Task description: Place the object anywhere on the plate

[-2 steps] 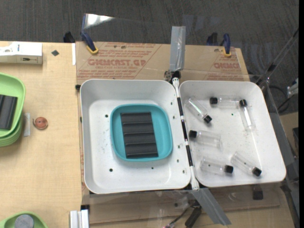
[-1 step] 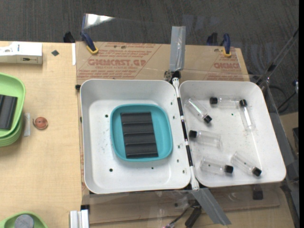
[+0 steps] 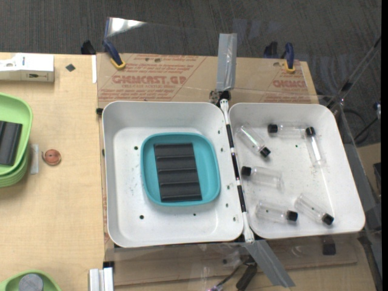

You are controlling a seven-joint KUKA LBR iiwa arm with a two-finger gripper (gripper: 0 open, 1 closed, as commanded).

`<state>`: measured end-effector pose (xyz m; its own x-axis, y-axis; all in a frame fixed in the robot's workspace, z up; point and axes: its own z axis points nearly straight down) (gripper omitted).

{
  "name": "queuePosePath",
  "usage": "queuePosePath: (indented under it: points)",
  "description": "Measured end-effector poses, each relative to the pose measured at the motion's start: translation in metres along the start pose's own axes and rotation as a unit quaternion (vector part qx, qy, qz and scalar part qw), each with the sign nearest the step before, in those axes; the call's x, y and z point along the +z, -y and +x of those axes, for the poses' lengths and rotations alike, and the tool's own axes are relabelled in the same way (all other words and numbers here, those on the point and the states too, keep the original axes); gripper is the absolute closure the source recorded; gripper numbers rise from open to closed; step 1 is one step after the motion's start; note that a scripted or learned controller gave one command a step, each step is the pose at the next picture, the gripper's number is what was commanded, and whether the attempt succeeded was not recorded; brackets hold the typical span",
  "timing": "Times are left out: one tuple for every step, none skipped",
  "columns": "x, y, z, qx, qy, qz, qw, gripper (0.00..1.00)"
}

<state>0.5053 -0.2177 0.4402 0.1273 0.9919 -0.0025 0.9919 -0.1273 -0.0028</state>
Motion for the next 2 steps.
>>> queuePosePath:
  points:
    - [0.0000,0.0000,0.0000,0.000,0.000,0.000,1.0000,0.00]
    - [0.0000,0.0000,0.0000,0.000,0.000,0.000,1.0000,0.00]
